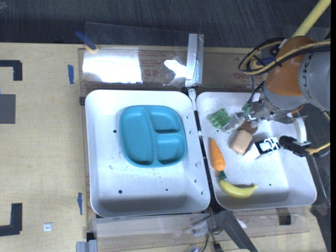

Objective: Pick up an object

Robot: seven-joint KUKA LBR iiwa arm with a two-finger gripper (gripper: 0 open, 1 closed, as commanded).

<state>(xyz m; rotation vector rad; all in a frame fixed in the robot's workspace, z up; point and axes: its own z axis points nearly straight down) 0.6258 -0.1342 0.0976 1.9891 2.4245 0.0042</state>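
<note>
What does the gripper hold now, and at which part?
It cannot be told. The gripper sits just above the tan block in the right bin, but no object is visibly between its fingers.

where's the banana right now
The banana lies near the front edge of the right bin, just below the carrot.

A robotics lab test bench, seen from above. A pale plywood bench top [42, 156] is carrying black tape marks and blue tape tabs at the left of the frame. Two shallow white bins [105, 188] are sitting side by side at centre, with a clear plastic sheet [136, 56] standing behind them. A grey and orange industrial arm [299, 77] trailing yellow and black cables is reaching in at upper right. Dark carpet is running along the top.
</note>
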